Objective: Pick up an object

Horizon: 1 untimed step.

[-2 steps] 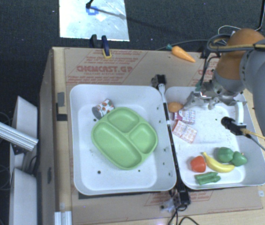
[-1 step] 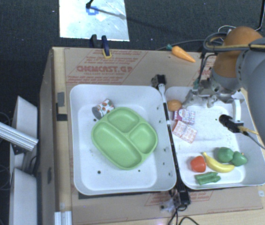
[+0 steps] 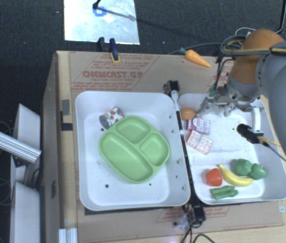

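Your grey KUKA arm with its orange band reaches in from the right, bent down over the far end of the right-hand shallow white bin. Its wrist sits above the bin's back wall, with the two-finger gripper low over the bin floor near the divider. Whether the pincer is open or closed cannot be told at this angle, and nothing can be seen held in it.

Beside it, the left-hand shallow white bin carries a light green three-compartment plastic tray, lying flat at its middle, with a small printed can on its side just beyond the tray's far left corner.

You have several candidates in the right bin. Nearest the pincer is a small round orange ball, just to its left against the divider. Toward the near side from it lie two pink-and-white patterned packets, one overlapping the other.

The rest sit well apart at the bin's near end: a yellow toy banana, its long axis running left to right, touching a green toy pepper, with a red toy tomato and a green bean pod close by.

By this reading, the ball or the packets call for the shortest move.
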Each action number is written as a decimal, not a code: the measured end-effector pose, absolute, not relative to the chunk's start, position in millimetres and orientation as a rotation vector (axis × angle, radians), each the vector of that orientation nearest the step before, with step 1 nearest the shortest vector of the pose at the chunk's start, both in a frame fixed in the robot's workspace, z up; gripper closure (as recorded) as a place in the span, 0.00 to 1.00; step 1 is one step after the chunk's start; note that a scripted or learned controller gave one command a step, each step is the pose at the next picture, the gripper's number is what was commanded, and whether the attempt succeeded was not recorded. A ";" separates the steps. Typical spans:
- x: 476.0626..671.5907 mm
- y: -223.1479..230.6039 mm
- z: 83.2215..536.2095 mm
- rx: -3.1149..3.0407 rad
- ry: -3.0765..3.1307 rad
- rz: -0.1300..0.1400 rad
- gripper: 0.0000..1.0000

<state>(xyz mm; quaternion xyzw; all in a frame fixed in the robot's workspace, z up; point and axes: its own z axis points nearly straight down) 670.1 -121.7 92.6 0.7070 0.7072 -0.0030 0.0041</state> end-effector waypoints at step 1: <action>669.9 -124.4 91.2 2.217 2.220 -0.006 0.00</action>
